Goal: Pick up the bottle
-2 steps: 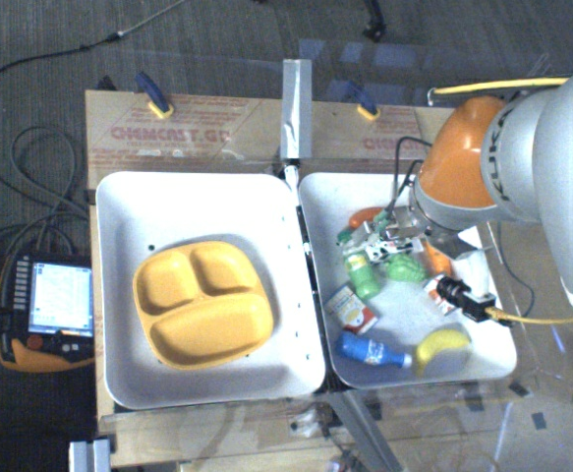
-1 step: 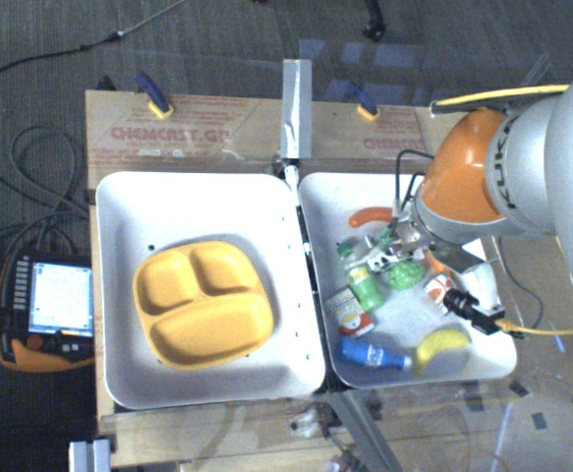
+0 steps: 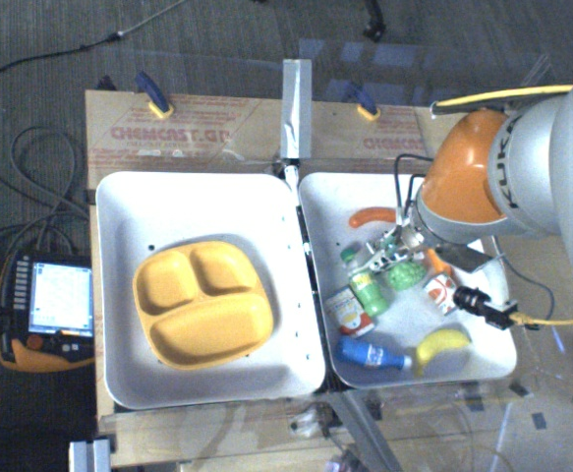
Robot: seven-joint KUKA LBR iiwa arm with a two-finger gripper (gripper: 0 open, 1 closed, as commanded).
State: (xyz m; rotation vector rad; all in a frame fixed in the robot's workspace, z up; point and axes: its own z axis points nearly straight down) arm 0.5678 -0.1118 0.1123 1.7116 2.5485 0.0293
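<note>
Camera view: claw [image 3: 396,247] low in right bin [image 3: 320,264], finger state impossible to tell. Blue bottle [image 3: 372,355] lying flat well below claw, beside banana [image 3: 441,345]; green bottle [image 3: 366,288] just beside claw.

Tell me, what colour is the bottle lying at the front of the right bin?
Blue bottle, with a white cap, seen in the camera view.

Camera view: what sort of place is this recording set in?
Likely a robotics lab bench: two white bins clamped to a board, a yellow divided tray in the left one, toy groceries including a blue bottle in the right one, and a teach pendant on the carpet.
</note>
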